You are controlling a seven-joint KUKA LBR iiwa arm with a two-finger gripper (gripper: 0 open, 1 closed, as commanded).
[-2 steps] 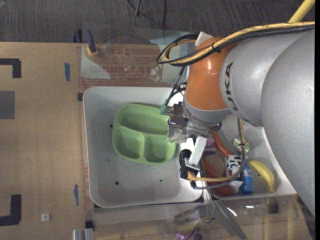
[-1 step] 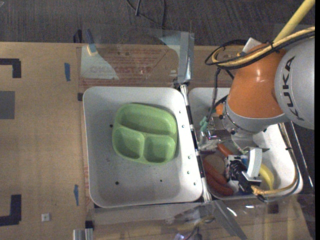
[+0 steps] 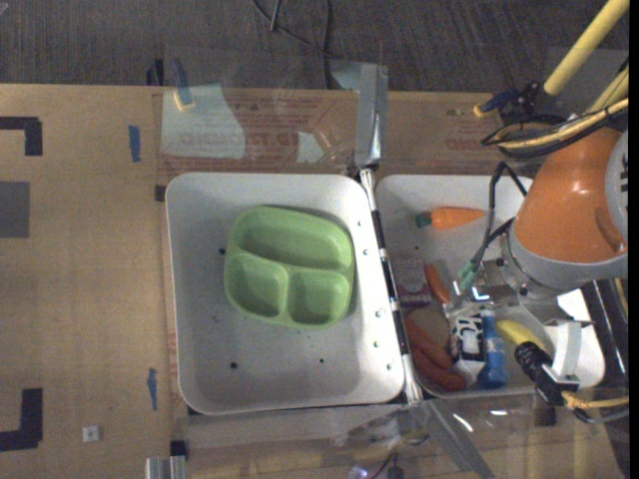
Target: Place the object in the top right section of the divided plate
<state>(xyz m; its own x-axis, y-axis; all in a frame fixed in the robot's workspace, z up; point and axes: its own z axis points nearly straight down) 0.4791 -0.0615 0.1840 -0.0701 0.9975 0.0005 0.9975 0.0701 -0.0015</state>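
Orange-banded arm (image 3: 569, 218) over cluttered right bin (image 3: 399, 193)

Smooth plastic things on a brown bench

My green plate (image 3: 290, 265) looks like smooth plastic with a soft shine. The two white bins (image 3: 200, 297) look smooth and matt. The bench (image 3: 80, 297) looks like dull brown cardboard. My orange band (image 3: 564, 218) is glossy.

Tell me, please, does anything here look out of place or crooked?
Slightly: the green divided plate lies turned at an angle to the left bin walls, not squared. Nothing looks spilled or broken.
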